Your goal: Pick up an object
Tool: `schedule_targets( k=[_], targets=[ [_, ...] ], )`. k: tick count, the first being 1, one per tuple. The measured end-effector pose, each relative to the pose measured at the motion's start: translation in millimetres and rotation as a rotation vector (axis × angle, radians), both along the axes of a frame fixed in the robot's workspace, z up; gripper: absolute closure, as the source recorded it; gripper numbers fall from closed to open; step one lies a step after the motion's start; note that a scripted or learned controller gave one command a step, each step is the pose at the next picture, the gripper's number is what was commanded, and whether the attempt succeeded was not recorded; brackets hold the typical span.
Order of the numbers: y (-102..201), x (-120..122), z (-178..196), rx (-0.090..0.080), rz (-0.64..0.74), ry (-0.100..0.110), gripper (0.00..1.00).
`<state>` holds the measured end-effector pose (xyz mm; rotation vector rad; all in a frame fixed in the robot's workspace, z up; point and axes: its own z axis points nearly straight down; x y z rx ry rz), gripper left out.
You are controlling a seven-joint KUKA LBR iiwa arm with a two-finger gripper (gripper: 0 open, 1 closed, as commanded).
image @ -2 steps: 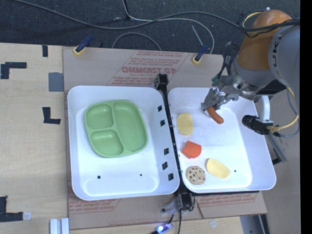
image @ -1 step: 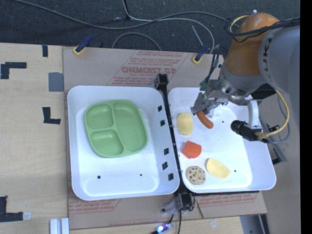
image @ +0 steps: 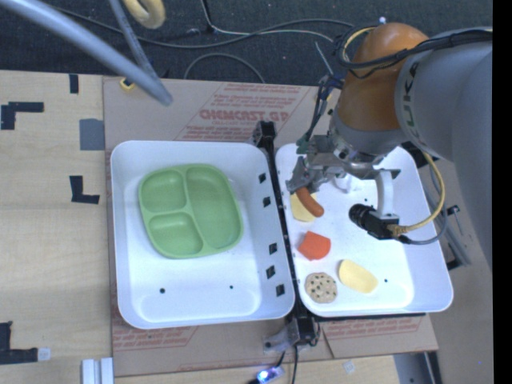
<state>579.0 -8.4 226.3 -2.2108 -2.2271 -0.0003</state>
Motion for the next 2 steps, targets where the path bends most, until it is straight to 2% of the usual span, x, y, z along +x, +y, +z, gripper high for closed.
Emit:
schedule_targets(
  k=[2],
  targets=[
    [105, -42, -15, -0.002, -0.001, 0.002, 1.00]
  ],
)
